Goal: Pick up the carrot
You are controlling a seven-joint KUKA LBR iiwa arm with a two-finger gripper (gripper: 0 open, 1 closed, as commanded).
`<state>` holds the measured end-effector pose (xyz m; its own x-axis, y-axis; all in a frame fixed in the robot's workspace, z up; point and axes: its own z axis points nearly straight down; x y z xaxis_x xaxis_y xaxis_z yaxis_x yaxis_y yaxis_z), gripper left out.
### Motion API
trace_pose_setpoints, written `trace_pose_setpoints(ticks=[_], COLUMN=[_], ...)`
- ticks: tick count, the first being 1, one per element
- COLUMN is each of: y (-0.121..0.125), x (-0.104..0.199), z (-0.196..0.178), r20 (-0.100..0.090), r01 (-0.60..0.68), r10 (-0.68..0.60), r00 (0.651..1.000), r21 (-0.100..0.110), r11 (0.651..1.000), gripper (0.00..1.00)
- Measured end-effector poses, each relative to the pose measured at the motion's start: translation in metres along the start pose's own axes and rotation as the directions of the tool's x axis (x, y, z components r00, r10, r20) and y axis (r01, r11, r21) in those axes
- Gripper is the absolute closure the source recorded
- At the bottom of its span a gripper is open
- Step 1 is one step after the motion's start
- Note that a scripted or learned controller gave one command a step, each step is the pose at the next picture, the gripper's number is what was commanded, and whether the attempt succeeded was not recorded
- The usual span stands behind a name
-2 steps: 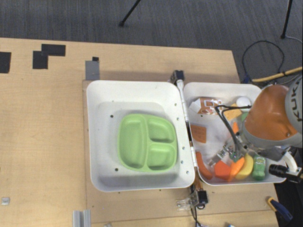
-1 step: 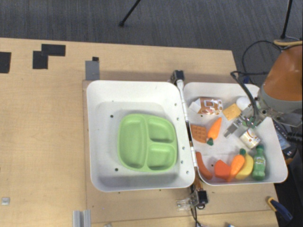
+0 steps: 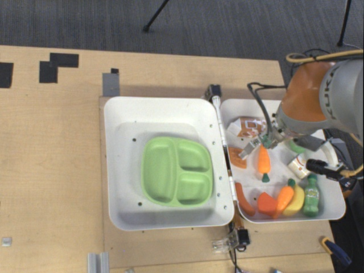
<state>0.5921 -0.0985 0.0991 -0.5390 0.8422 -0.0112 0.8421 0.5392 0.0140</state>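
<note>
An orange carrot with a small green stem end lies in the right bin, its stem pointing toward the front. My gripper hovers at the carrot's thick far end, tilted down and to the left. It stands open, and one grey finger reaches left of the carrot. Nothing sits between the fingers. A second, smaller orange piece with a green top lies near the bin's front, among other toy food.
The right bin also holds a snack packet, a white bottle, a green bottle, a yellow banana, a red-orange piece and a red strip. A green divided plate lies in the left bin.
</note>
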Motion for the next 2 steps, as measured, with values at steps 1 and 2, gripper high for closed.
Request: trace_pose_setpoints(ticks=[1, 2], y=[0.0009, 0.0008], x=[0.0002, 0.0003], z=[-0.0108, -0.0106], r20=[-0.001, -0.001], r01=[0.003, 0.003], r10=[-0.003, -0.003], r00=[1.0, 1.0], r21=[0.0, 0.0], r11=[1.0, 1.0], gripper=[1.0, 0.0])
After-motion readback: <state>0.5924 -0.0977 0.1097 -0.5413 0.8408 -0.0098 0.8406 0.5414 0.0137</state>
